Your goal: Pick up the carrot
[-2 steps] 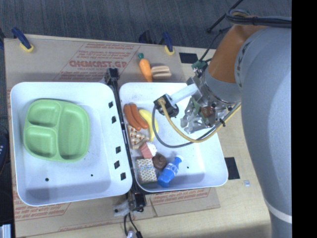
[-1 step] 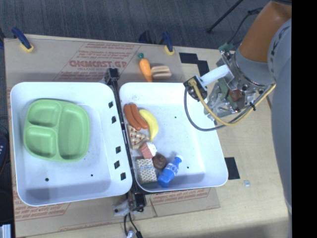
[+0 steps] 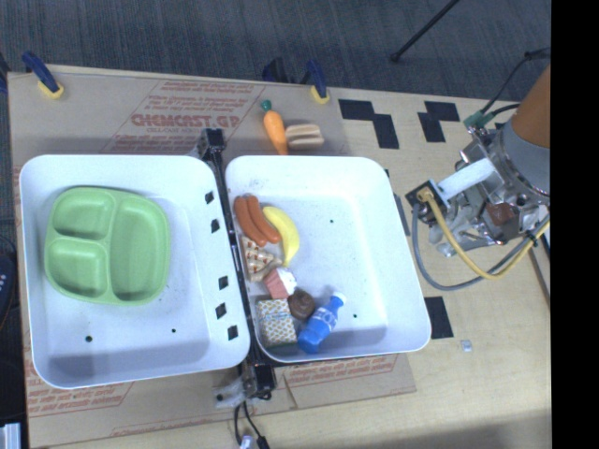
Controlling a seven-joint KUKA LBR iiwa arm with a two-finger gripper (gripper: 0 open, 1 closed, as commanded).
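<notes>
Camera view, carrot (image 3: pixel 273 129) on bench beyond right bin (image 3: pixel 370 251)

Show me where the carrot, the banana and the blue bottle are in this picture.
carrot (image 3: pixel 275 131): camera view, middle of its orange body, on the bench behind the bins.
banana (image 3: pixel 286 233): camera view, middle of its yellow curve, in the right bin.
blue bottle (image 3: pixel 319 328): camera view, its blue body, below the white cap.
</notes>
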